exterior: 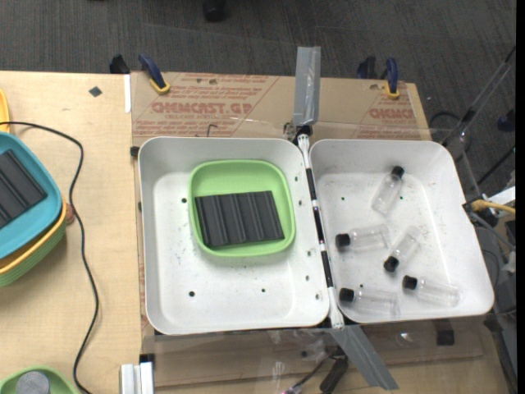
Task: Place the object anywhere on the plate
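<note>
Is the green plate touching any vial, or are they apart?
Apart. The camera view shows the green plate in the left bin and the vials all in the right bin, across the divider.

Open room over both bins, clutter mostly on the right.

The left bin holds a green plate bearing a dark ribbed mat, with bare white floor around it, widest toward the near edge. The right bin is strewn with five clear vials (black caps, all lying down), spread apart with gaps between; its upper-left corner lies bare.
</note>
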Available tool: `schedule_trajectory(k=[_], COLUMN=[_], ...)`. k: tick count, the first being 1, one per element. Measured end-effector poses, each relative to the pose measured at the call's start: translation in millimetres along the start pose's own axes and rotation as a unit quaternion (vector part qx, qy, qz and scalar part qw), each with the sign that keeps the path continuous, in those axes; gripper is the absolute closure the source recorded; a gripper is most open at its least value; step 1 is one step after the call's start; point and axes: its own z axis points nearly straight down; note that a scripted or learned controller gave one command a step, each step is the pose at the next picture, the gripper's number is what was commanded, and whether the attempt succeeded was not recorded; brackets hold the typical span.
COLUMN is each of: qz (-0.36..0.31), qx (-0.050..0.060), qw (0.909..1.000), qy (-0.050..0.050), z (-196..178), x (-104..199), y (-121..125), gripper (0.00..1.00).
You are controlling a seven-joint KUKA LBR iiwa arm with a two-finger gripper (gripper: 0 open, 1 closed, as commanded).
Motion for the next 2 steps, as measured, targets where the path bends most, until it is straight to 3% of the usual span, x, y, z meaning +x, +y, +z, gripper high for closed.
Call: schedule_trajectory(k=[1, 2], qz=[-0.002, 0.000], qx=[-0.001, 0.000], qw=[1.0000, 1.0000], qy=[0.001, 0.000], z=[-16.4, -5.4], x=[0.3, 0.0], y=[0.4, 0.0], gripper=[0.00, 0.00])
